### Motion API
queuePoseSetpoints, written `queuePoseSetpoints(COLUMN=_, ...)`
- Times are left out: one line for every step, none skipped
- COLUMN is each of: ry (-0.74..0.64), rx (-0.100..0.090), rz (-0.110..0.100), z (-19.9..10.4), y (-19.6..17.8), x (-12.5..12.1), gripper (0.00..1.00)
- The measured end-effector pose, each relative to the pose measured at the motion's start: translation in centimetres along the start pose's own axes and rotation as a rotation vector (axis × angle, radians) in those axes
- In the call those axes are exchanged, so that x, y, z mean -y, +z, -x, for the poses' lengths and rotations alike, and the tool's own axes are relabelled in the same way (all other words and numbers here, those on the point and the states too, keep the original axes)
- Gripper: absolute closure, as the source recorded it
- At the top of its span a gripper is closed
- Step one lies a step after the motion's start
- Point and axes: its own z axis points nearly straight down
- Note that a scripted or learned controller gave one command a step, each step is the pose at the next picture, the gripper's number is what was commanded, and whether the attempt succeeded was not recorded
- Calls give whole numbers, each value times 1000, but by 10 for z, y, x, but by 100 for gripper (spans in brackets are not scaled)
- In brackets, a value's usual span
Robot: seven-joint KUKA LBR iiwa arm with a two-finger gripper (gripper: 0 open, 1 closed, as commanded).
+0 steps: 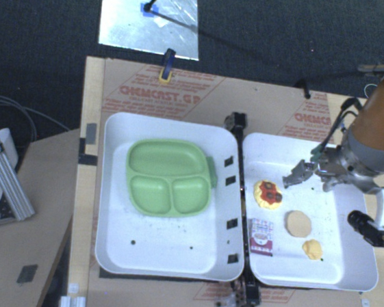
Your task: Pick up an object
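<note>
Nearest lay a yellow lump [312, 249], with a tan disc [298, 224] at its 11 o'clock and a yellow-red toy [268, 194] beyond. At the toy's 2 o'clock, the tool [298, 175] hung released, grasping nothing.

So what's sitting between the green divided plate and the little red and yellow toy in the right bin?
In the camera view, the two bins' adjoining rims with black clips lie between the green plate and the red and yellow toy; otherwise bare white bin floor.
</note>
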Motion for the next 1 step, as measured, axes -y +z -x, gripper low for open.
queuePoseSetpoints(ry=4, rx=-2, rz=0, z=23, y=146, x=-4, gripper=0)
